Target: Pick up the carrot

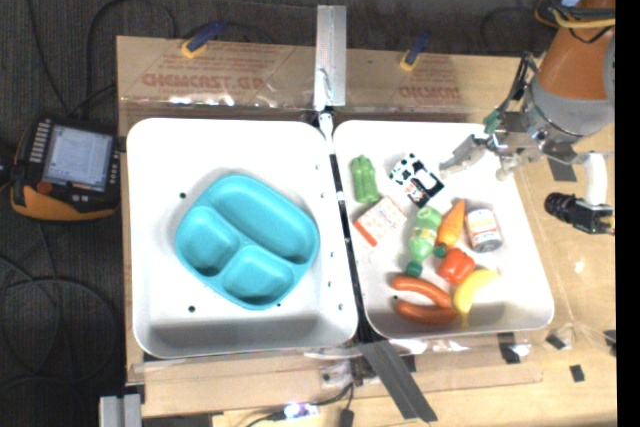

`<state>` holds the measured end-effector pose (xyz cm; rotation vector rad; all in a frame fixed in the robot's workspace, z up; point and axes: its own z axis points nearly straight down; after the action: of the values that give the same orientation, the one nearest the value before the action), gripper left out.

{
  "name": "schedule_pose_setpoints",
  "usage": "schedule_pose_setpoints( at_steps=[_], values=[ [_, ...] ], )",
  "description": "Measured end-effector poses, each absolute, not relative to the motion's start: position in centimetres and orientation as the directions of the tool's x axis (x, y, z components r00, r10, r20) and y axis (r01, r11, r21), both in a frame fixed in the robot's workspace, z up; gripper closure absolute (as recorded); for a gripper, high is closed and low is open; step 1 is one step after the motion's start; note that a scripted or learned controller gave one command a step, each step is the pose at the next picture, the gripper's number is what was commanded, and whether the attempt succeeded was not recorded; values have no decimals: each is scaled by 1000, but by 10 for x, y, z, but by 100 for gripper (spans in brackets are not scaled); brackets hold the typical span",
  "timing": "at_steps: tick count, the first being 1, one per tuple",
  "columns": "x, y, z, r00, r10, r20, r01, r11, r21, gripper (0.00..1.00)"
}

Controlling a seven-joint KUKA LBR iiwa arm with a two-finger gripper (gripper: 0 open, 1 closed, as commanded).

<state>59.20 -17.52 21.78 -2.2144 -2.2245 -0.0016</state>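
Observation:
The carrot (452, 221) is a short orange piece lying at a slant in the right bin (530, 245), between a light green bottle (425, 231) and a small can (484, 228). My gripper (484, 158) hovers over the bin's far right corner, up and to the right of the carrot and well apart from it. Its two fingers are spread, so it is open with nothing between them.
Packed around the carrot are a red pepper (456, 265), a banana (475, 287), a hot dog (424, 299), a red-and-white box (378, 218), a dark green bottle (362, 178) and a black-and-white item (415, 175). The left bin (150, 215) holds a blue divided tray (247, 240).

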Motion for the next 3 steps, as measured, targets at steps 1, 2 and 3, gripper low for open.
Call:
schedule_pose_setpoints(
  at_steps=[1, 2, 3],
  values=[
    [577, -195, 108, -286, 958, 2, 958, 286, 3, 0],
    [578, -209, 90, -208, 978, 8, 978, 208, 10, 0],
    [580, -208, 100, -209, 978, 3, 978, 209, 17, 100]
  ],
)
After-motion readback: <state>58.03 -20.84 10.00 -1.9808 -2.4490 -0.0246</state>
